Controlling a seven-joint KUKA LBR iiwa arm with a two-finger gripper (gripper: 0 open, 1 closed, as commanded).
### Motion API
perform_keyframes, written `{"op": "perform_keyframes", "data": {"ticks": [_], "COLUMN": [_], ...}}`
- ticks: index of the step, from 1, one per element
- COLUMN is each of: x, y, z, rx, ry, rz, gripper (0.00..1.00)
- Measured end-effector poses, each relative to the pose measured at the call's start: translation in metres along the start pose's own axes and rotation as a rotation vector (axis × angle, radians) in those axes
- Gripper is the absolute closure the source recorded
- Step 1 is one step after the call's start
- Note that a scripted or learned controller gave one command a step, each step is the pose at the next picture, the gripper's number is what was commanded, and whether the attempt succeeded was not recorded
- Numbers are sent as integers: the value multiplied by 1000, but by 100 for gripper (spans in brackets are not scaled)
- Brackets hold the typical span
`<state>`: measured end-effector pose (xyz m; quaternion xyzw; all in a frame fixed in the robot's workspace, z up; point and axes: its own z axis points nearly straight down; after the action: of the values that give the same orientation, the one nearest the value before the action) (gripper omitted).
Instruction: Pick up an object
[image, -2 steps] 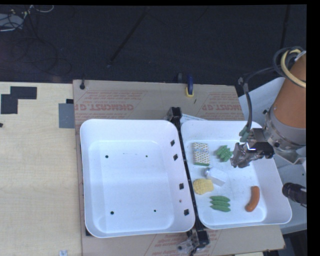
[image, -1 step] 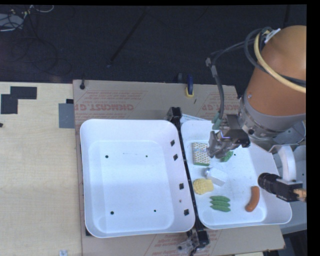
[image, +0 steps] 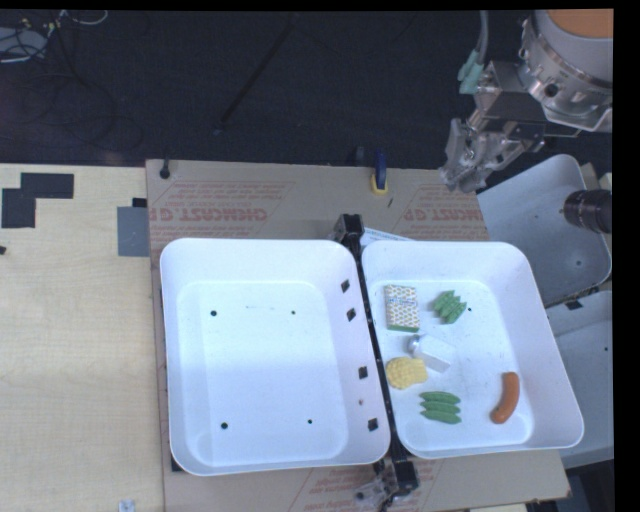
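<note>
The hand (image: 468, 172) hangs above the table's (image: 80, 330) far edge, behind the right bin (image: 545, 300); its grip state cannot be determined and nothing is visible in it. The right bin contains a patterned block (image: 402, 307), two green pea pods (image: 449, 306) (image: 440, 406), a corn piece (image: 405, 373), a clear piece (image: 434, 352) and a sausage (image: 505, 398). The left bin (image: 258, 260) adjoins it.

**Materials & finish**

Both bins (image: 262, 262) smooth white plastic, slight sheen. Cardboard sheet (image: 300, 205) under them matt brown w/ red print. Surface (image: 70, 330) pale wood-look, matt. Claw (image: 470, 165) bare metal, shiny. Sausage (image: 505, 398) glossy plastic.
</note>
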<state>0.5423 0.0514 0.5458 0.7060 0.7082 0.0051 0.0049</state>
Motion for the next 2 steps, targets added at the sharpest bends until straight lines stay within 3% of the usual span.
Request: {"op": "perform_keyframes", "data": {"ticks": [1, 2], "x": [-26, 19], "y": [-69, -52], "z": [225, 145], "rx": [34, 11], "ry": [-2, 0], "rz": [6, -1], "gripper": [100, 100]}}
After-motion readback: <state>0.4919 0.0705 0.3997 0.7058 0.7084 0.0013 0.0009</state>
